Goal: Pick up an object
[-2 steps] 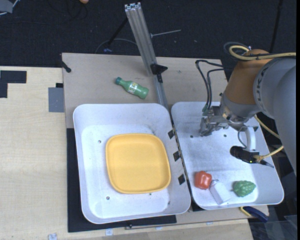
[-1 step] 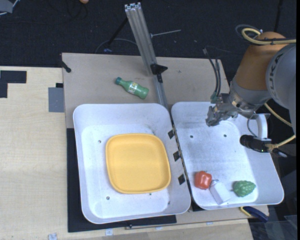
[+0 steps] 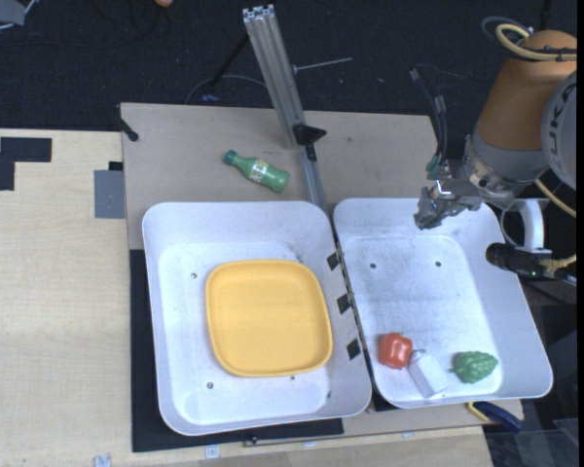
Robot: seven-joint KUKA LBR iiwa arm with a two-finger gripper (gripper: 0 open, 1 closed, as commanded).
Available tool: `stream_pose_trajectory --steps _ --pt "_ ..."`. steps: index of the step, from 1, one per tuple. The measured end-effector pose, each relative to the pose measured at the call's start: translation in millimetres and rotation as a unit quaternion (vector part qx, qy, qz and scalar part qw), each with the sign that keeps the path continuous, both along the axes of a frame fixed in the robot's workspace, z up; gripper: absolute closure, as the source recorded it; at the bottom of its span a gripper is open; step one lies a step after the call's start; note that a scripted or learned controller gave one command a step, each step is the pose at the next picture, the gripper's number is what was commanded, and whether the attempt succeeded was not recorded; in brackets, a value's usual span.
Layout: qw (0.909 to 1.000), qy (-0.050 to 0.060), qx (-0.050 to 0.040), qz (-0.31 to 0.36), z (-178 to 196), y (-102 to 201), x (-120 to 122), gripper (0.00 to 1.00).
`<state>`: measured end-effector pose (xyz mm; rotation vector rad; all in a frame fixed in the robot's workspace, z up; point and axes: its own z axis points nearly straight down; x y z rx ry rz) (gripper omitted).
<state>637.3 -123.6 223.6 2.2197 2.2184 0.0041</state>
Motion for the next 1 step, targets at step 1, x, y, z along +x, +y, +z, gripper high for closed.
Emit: stream_pose_trajectory --steps 1 --pt "1.0000 0.002 0.0008 0.002 11.3 48.4 -0.8 1.00"
